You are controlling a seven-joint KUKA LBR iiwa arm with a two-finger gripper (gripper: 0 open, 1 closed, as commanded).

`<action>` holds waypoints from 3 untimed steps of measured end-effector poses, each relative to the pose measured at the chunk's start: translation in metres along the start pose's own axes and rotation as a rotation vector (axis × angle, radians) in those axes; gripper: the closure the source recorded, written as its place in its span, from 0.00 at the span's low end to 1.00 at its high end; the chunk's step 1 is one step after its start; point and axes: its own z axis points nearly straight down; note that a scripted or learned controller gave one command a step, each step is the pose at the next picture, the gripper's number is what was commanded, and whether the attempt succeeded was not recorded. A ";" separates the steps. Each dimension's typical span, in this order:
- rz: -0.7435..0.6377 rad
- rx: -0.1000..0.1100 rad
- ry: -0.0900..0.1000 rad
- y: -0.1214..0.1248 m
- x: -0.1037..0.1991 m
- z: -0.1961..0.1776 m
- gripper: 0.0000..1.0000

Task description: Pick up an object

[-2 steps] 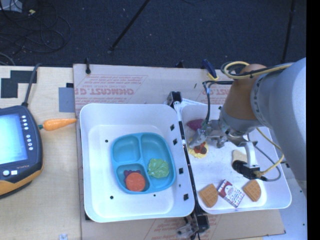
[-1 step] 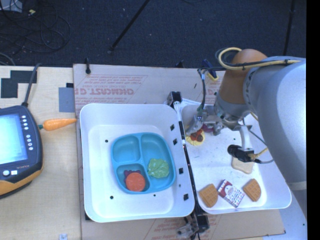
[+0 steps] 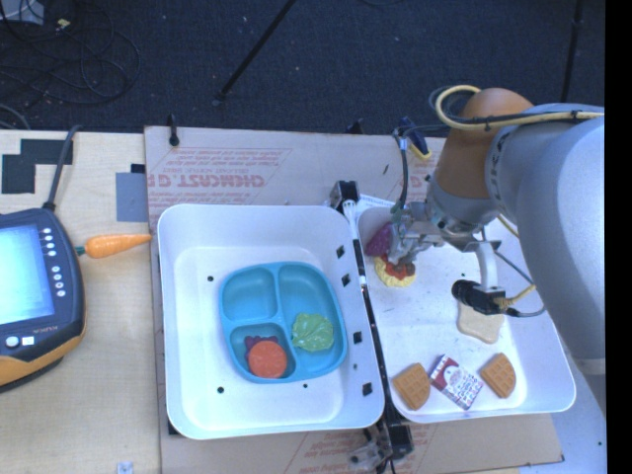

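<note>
**Grey arm, gripper (image 3: 400, 257) low over the yellow-and-red piece (image 3: 397, 275)**

From the camera view: the gripper hangs inside the right bin (image 3: 434, 329), near its far corner by the divider. Directly under its tip, close enough that I can't say whether they touch, lies the yellow-and-red piece, my pick for the target. Just beside the tool, on its divider side, sits a purple piece (image 3: 376, 240), nearly touching the target. Whether the gripper is set wide or narrow I cannot tell; wrist and cabling crowd it from this angle, and nothing is visibly in its grasp.

Nearer the camera than the tool, well apart from it, lie a pale bread slice (image 3: 481, 324), two brown waffle pieces (image 3: 412, 385) (image 3: 499, 374) and a red-and-white packet (image 3: 456, 381) between them. Across the divider from the tool, the left bin (image 3: 188, 265) holds a blue divided tray (image 3: 259, 294) with a red round piece (image 3: 267, 357) and a green one (image 3: 313, 333).

To do this step well, I judge it should centre squarely over the yellow-and-red piece, keep off the purple neighbour and the bin wall, drop straight down, close only once the piece is straddled, then lift vertically. The likely snag is that small, low piece sliding aside or the purple one getting pinched along with it.
</note>
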 end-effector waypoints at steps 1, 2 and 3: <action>0.009 0.007 -0.005 -0.005 -0.031 -0.036 1.00; 0.006 0.012 -0.002 -0.036 -0.002 -0.043 1.00; 0.004 0.011 -0.003 -0.035 -0.003 -0.042 0.00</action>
